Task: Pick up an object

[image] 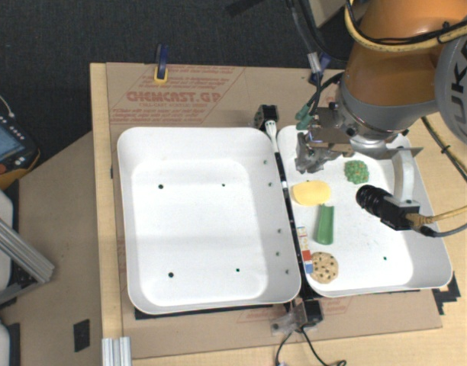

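In the right bin (417, 269) lie a yellow lemon-shaped piece (311, 193), a green stick (325, 224), a round cookie with dark chips (323, 266) and a green bumpy broccoli-like piece (356, 171). My gripper (310, 161) hangs over the bin's upper left part, just above the yellow piece and left of the broccoli piece. The big orange and grey wrist above hides much of it. Nothing shows between its tips.
The left bin (199, 219) lies beside the right one, with a black divider strip (288, 204) between them. A small red, white and blue item (307, 256) sits at the right bin's left edge by the cookie. Brown cardboard (180, 90) lies under both bins.
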Available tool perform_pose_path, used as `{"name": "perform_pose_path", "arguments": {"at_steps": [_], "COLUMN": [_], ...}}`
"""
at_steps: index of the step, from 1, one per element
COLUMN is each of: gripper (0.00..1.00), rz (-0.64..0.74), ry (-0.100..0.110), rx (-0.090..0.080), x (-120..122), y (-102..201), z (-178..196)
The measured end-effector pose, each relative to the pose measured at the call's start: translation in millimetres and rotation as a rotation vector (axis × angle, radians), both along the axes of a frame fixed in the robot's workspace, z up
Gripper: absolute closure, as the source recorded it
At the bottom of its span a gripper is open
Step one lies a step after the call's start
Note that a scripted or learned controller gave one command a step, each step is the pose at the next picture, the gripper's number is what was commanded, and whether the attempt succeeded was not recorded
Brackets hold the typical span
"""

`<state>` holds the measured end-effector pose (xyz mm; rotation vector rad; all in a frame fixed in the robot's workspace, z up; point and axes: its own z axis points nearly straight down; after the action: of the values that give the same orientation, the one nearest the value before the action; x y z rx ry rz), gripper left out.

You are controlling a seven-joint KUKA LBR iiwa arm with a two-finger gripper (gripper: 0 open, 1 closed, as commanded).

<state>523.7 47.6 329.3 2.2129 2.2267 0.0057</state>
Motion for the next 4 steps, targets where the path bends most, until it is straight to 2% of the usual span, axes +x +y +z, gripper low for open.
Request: {"name": "perform_pose_path", "arguments": {"at_steps": [1,2,3,4], "gripper": [1.00,1.00,1.00,1.00], "rz": [-0.002,-0.004,-0.010,-0.003], "ry": [0.001,0.001,0.024,0.001], "rx": [0.000,-0.001,-0.003,0.000], "x": [-5,-4,-44,-45], "y": [36,34,16,66], "z": [16,26,-142,-74]}}
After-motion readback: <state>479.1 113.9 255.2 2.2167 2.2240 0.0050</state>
